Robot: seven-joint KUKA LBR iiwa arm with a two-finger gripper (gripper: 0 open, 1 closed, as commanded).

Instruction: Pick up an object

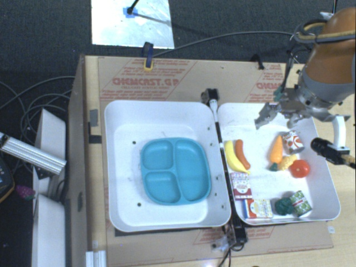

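The right bin (pixel 331 200) holds several toy foods: a banana (pixel 236 158) with a red sausage (pixel 241 149) beside it, an orange carrot (pixel 276 149), a small red and white can (pixel 292 142), a red tomato (pixel 300 168), a red and white carton (pixel 240 184), a second carton (pixel 259 208), a green broccoli piece (pixel 283 205) and a green can (pixel 301 203). My gripper (pixel 279 119) hangs over the back of this bin, above and behind the carrot. It is open, with nothing between its fingers.
The left bin (pixel 119 149) holds a blue divided plate (pixel 175 170). A black clamp (pixel 211 98) sits at the back where the bins meet. The arm's grey and orange body (pixel 328 54) fills the upper right. Cables lie on the floor at left.
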